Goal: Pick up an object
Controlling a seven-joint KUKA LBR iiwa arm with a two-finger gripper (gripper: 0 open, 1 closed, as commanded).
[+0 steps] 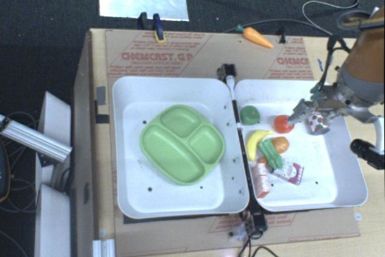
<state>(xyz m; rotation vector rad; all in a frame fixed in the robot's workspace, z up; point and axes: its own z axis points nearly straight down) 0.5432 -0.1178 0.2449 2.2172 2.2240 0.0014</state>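
The right bin (337, 189) holds several toy foods in its left half: a green round fruit (249, 114), a red tomato (281, 124), a yellow banana (257, 141), an orange fruit (280, 144), a green vegetable (272, 156), a pink packet (291, 172) and a red-and-white tube (260, 179). My gripper (307, 117) hangs low over the bin's upper right part, just right of the tomato. A small red-and-white speckled object (317, 124) lies right at the gripper's tip. Whether it is held I cannot tell.
The left bin (129, 189) holds a green divided plate (182, 143). A toy carrot (258, 38) lies on the bench behind the bins, and a blue-and-yellow clamp (158, 27) sits at the bench's far edge. Cables run at the far right.
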